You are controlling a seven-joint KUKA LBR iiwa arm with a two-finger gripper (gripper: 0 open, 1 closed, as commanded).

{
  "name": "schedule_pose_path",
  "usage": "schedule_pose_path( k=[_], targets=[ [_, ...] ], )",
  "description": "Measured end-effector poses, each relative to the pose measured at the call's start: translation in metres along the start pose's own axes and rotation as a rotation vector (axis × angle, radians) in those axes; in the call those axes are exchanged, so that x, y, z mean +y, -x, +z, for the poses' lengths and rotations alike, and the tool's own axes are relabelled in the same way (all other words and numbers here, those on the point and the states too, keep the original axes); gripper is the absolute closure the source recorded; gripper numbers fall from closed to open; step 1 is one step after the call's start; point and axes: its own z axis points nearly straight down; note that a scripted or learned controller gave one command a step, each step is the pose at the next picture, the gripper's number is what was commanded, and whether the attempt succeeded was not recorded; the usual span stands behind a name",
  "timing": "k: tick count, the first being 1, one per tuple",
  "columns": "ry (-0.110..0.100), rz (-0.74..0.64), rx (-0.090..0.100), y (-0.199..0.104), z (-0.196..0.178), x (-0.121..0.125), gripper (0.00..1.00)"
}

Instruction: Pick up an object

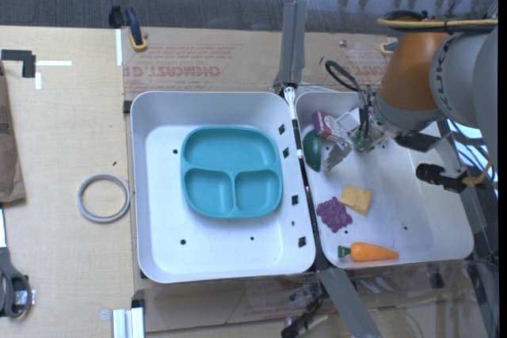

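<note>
Here the grey arm (467,83), with its orange band (408,71), is reaching in from three o'clock and hanging over the right bin (444,241). Its gripper (342,145) is sitting low over that bin's ten o'clock corner, right beside a dark green rounded object (312,151) that is lying against the bin's left wall. Whether the gripper is open, closed or gripping anything cannot be told from this slant, as the wrist hardware is crowding the tip. A small purple-and-white item (320,123) is showing just at twelve o'clock of the green one, partly hidden by the tool.

Toward six o'clock from the gripper, a yellow block (356,199) is lying near the bin's middle, with a purple grape bunch (333,214) touching or nearly touching it at its seven o'clock side. An orange carrot (369,252) is lying along the bin's six o'clock edge, apart from both.

The left bin (158,233) is holding a teal divided plate (232,172) at its centre. On the bench at nine o'clock of that bin, a grey ring (103,197) is lying flat.
</note>
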Motion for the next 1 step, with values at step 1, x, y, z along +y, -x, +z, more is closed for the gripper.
schedule_pose_path(
  k=[1],
  targets=[
    [-0.047,-0.149,0.028,0.0294,-0.0099,0.0253,0.00]
  ],
)
